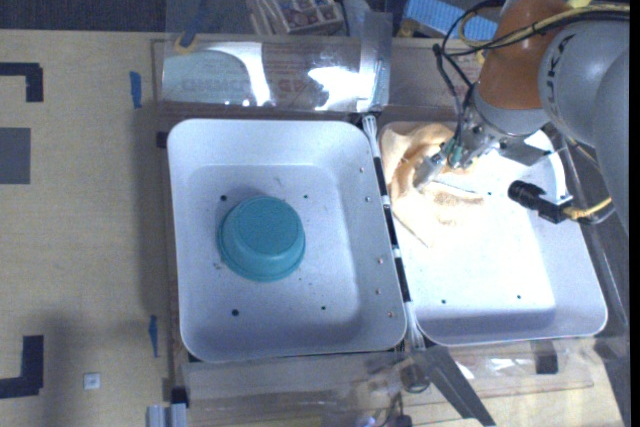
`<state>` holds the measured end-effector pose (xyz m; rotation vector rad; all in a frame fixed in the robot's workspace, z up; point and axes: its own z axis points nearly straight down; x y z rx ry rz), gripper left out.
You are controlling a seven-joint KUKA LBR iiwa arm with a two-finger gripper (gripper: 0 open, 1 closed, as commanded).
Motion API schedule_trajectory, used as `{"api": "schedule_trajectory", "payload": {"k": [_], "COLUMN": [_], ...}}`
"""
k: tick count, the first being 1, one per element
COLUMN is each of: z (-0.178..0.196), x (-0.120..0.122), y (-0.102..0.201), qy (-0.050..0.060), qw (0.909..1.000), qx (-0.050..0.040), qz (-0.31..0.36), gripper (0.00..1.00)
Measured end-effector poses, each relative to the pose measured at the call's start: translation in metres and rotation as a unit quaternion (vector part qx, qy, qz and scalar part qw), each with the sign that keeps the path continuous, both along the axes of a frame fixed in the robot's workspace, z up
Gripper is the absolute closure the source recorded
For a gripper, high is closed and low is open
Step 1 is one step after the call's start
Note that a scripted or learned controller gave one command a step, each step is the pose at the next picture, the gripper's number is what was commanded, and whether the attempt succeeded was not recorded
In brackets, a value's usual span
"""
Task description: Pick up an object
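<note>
Basically the gripper (447, 158) sits low in the right bin's (520, 315) far-left corner, right over a crumpled tan cloth (415, 177) spreading left and toward the camera from it; can't tell its opening or whether it holds anything. Soft, thin, wrinkled fabric; the teal plastic bowl (262, 237), round and rigid, sits upside down in the left bin (200, 155), well apart.

Teal bowl (262, 237) smooth matt plastic, two white bins (200, 165) smooth plastic with slight sheen, tan cloth (412, 160) soft and creased, bench (80, 215) pale wood-grain laminate, arm (590, 75) grey semi-gloss casing.
</note>
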<state>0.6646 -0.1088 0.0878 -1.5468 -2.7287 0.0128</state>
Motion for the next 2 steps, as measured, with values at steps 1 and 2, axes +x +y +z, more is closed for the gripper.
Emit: {"api": "schedule_trajectory", "payload": {"k": [1,2], "z": [0.0001,0.0001], "x": [-0.0005,-0.0007], "y": [0.0014,-0.0001], "qy": [0.002,0.003], "qw": [0.9991,0.9982], "qx": [-0.0008,-0.0003], "qz": [0.042,0.059], "gripper": [0.00,0.00]}}
